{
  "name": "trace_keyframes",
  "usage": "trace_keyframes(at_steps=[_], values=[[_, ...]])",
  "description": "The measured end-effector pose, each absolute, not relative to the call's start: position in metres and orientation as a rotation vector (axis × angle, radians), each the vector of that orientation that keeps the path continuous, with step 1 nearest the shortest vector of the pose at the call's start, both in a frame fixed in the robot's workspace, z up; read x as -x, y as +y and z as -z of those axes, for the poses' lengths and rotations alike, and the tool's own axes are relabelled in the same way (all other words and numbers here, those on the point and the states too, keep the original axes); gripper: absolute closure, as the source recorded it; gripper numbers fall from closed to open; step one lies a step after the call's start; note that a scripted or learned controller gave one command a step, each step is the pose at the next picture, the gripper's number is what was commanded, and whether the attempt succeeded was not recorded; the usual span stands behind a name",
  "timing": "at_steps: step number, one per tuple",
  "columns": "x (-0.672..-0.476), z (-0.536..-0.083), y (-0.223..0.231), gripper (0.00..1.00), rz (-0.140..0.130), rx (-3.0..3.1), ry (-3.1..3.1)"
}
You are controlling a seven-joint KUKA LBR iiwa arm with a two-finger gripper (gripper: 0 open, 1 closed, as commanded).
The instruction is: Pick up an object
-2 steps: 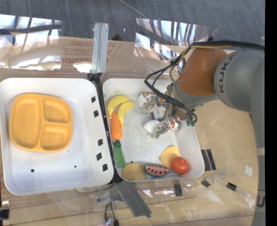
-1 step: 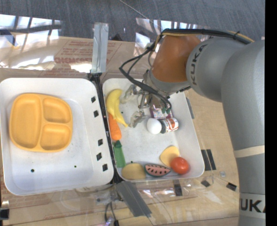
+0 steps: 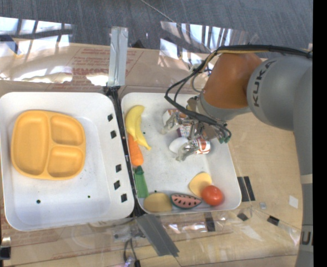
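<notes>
We lower the gripper (image 3: 187, 139) onto a small white-and-red object (image 3: 190, 146) right of the banana (image 3: 135, 125); finger state indiscernible. Probably light, rigid; grasp its middle.

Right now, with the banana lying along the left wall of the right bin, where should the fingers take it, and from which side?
Grip the banana across its thick middle, coming straight down. It lies flat and lengthwise beside the bin wall, so the fingers should close across its narrow width; the carrot crowds its lower tip, and the wall side looks tight.
</notes>
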State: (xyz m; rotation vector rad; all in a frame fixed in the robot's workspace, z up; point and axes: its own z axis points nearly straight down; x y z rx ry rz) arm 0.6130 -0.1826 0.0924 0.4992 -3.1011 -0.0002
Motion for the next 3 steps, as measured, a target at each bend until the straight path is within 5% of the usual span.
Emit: trace_keyframes(at_steps=[1, 2, 3], values=[[-0.582, -0.092, -0.21, 0.0, 0.001, -0.938, -2.998], [-0.584, -0.103, -0.209, 1.0, 0.0, -0.945, -2.999], [-0.596, -0.176, -0.168, 1.0, -0.004, -0.587, -3.093]])
